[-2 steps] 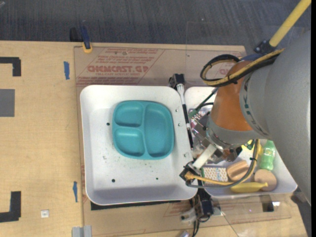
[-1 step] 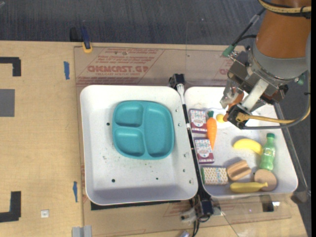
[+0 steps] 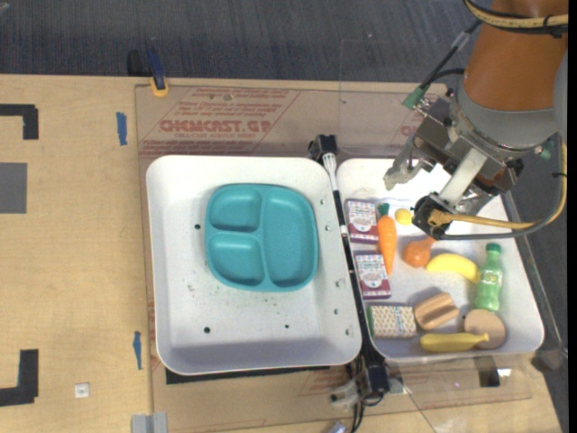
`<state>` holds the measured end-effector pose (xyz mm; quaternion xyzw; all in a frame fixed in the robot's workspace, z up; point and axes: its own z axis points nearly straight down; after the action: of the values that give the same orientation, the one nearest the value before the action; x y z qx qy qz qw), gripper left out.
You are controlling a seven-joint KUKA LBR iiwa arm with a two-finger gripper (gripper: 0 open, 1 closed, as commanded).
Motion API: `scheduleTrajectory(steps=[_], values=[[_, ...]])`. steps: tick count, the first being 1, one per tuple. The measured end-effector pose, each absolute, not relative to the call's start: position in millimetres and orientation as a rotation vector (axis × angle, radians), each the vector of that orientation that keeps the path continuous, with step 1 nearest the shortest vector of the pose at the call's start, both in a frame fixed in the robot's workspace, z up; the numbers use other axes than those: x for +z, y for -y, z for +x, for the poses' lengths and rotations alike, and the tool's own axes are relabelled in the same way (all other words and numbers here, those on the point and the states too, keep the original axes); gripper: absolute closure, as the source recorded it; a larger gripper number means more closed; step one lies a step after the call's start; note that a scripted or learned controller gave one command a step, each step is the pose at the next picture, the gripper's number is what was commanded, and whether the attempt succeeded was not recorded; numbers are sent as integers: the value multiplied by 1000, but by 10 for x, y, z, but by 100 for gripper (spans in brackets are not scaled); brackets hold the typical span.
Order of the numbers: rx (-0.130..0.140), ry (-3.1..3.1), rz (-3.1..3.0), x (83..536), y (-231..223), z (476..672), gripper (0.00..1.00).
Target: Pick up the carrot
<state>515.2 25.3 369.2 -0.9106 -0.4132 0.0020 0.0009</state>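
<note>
The claw (image 3: 403, 168) hangs over the top of the right bin (image 3: 523, 296); whether it is spread or pressed together cannot be told. The carrot (image 3: 387, 240) lies just below-left, beside a red carton (image 3: 361, 221), ungrasped. This looks like the approach; next, the claw needs to lower astride the carrot.

Robot lab bench
A grey-and-orange arm (image 3: 514, 52) above a taped board (image 3: 72, 242), a white bin (image 3: 176, 269) holding a teal tray (image 3: 261, 237), a second bin (image 3: 525, 298) of toy food (image 3: 451, 265)
</note>
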Motion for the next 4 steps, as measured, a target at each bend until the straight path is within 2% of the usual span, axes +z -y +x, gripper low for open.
scheduleTrajectory(steps=[1,2,3,4], values=[[32,1059,-2952,2001,120,5147,0],[6,461,-3108,1832,321,5347,0],[6,463,-3106,1837,317,5349,0],[4,395,-3112,940,902,5291,0]])
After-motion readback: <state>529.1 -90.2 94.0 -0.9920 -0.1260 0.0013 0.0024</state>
